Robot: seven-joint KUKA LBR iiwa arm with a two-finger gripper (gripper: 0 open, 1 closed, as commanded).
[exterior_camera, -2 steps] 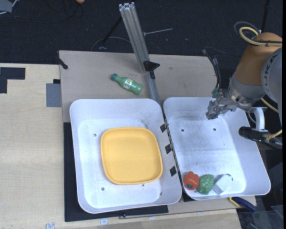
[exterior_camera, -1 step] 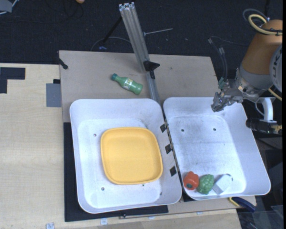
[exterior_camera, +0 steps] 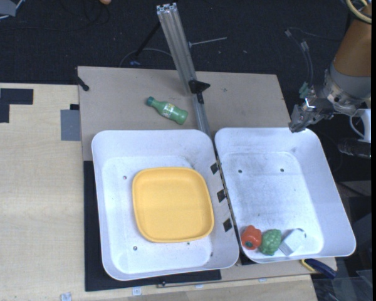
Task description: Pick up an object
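The jaws [exterior_camera: 299,123] hang over the far right corner of the right bin [exterior_camera: 326,168], at its rim, with nothing between them; whether they are spread or pressed together cannot be told at this size. The things to pick lie well apart from them, in that bin's near corner: a red-orange pepper-like toy [exterior_camera: 251,237], touching a green knobbly piece [exterior_camera: 271,241], and just beside that a small white and grey block [exterior_camera: 291,241]. The left bin [exterior_camera: 109,168] holds a yellow square plate [exterior_camera: 172,204] lying flat in its middle. A green bottle [exterior_camera: 167,110] lies on its side on the tabletop [exterior_camera: 250,99] beyond the bins; its pale label is too small to read.
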